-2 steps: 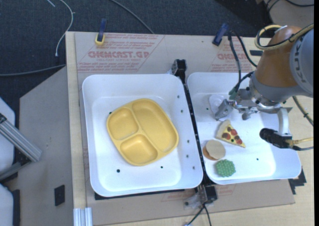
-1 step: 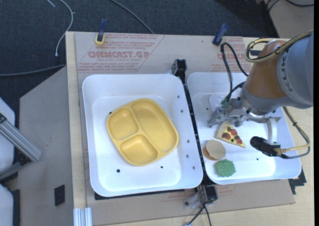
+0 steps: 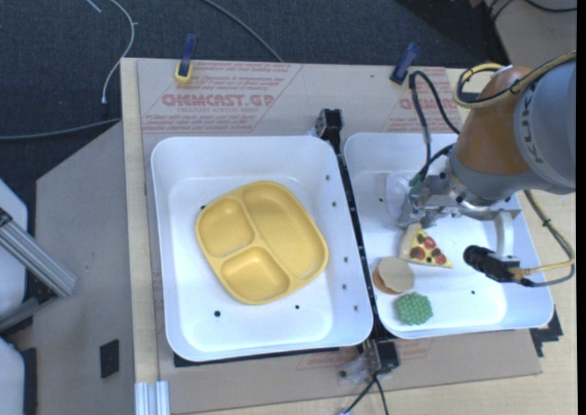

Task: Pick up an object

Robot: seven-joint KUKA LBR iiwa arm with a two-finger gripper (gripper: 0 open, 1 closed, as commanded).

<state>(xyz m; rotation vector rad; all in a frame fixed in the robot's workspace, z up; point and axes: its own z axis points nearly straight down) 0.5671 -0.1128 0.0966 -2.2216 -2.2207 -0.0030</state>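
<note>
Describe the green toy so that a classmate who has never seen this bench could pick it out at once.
Look in the right-hand white bin, the one the arm reaches into. Along its near edge lie three small toys: a pizza slice, a tan disc and, nearest the front rim, the green toy. It is the only green one, round and bumpy.

One fixed camera looks down at a slant on the desk (image 3: pixel 229 92), taking in both white bins (image 3: pixel 174 248) from moderately near.

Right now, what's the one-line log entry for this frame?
gripper low in right bin | beside pizza slice | no grasp visible | yellow tray in left bin
</note>
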